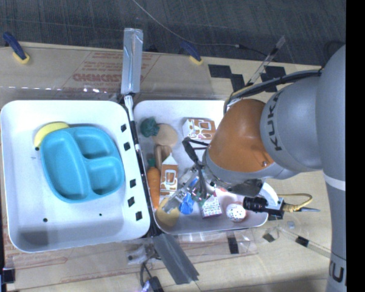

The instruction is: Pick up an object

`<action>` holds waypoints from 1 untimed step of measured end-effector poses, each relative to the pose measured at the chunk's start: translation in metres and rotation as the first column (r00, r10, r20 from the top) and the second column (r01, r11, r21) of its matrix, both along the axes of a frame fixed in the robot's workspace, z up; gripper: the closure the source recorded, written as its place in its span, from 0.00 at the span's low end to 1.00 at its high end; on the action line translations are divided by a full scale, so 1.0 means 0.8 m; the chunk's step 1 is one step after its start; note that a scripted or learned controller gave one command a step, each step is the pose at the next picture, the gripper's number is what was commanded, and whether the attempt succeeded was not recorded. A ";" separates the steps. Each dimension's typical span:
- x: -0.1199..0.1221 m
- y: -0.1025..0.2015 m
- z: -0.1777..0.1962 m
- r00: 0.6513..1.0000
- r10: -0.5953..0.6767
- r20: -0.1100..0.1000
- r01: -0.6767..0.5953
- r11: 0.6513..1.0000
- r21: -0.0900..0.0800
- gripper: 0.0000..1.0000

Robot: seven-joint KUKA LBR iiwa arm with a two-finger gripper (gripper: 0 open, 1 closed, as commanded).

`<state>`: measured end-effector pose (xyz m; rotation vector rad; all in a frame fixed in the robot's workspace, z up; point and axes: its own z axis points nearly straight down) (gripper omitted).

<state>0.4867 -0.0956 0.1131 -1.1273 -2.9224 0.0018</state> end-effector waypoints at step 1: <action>0.057 -0.017 -0.027 0.993 -0.119 0.008 0.119 0.993 -0.002 0.00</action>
